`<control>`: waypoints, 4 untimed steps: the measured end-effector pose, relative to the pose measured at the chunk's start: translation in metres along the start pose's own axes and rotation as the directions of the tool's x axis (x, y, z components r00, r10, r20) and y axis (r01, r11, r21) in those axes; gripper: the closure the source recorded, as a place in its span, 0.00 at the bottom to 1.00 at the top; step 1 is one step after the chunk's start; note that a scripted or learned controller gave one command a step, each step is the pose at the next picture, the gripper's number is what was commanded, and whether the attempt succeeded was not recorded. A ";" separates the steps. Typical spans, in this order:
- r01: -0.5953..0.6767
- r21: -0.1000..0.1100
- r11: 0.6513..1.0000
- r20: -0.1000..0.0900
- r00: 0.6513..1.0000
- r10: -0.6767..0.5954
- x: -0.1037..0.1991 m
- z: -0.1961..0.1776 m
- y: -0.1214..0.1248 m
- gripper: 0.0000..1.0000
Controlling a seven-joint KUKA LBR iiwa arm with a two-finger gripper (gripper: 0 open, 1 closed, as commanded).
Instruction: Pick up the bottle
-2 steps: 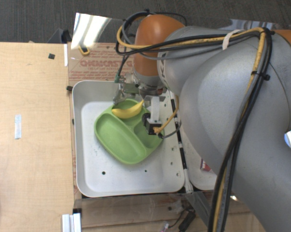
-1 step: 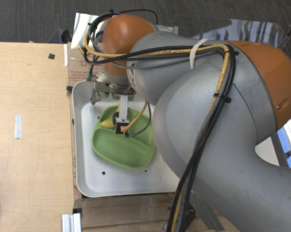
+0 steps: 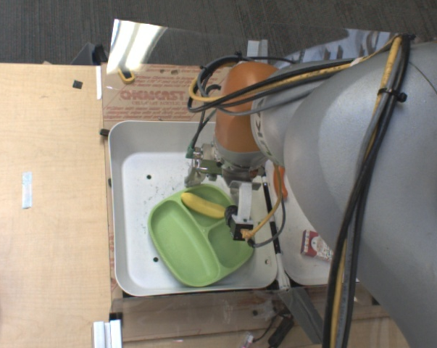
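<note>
My gripper (image 3: 201, 171) hangs low over the left bin (image 3: 117, 194), just above the far edge of a green divided plate (image 3: 185, 245). A yellow banana (image 3: 203, 206) lies in the plate's far compartment, right below the gripper. The grey arm with its orange band comes in from the right and covers most of the right bin (image 3: 293, 227). A small red and white thing (image 3: 317, 245) peeks out from under the arm in that bin; I cannot tell what it is.
A brown cardboard sheet (image 3: 153, 93) lies behind the left bin. To the left stretches a pale wooden bench top (image 3: 44, 194). Bare white floor of the left bin lies left of the plate.
</note>
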State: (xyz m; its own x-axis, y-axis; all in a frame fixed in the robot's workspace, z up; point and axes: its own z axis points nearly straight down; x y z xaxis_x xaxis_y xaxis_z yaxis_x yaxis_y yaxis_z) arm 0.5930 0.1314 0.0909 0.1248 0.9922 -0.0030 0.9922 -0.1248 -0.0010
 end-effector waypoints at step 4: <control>-0.932 0.000 0.364 0.000 0.364 0.932 0.060 0.000 -0.112 0.00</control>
